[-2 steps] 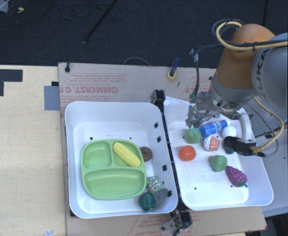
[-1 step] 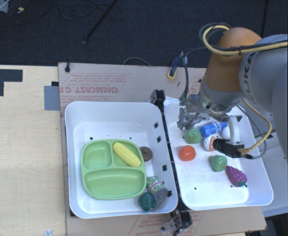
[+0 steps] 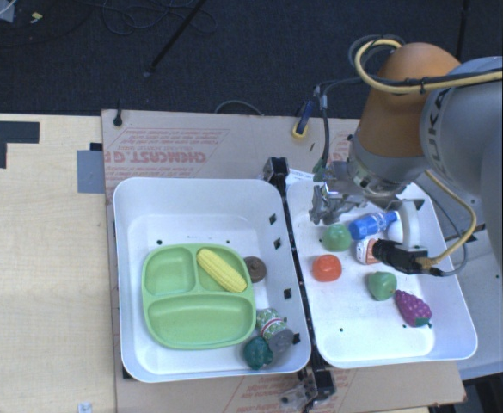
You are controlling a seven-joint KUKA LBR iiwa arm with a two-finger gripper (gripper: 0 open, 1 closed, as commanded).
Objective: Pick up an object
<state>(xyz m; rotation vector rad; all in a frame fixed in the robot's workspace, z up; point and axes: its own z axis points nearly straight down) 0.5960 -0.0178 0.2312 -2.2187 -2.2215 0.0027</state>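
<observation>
The tool (image 3: 330, 206) hangs low over the far end of the right bin (image 3: 457, 344), just above and beside a green rounded piece (image 3: 337, 237); from this slanted view I cannot tell whether it is apart or together, and nothing can be seen clamped in it. The likely target is that green piece, which lies close to the bins' shared wall, with an orange-red tomato-like piece (image 3: 326, 268) just nearer the camera and a blue and white bottle (image 3: 371, 225) just beside it to the right. Further along sit a second green piece (image 3: 382, 285) and a bunch of purple grapes (image 3: 413, 307). The left bin (image 3: 129, 231) holds a green divided tray (image 3: 191, 321) with a corn cob (image 3: 222, 269) on it, plus a few small things near the divider. The main risk, as I judge it, is crowding: a descent slightly off centre could land on the bottle or nudge the green piece against the wall, so it rolls clear. Rounded, smooth shapes like these tend to squirt out of a pinch that closes off their middle. A closure too high would catch nothing at all.
</observation>
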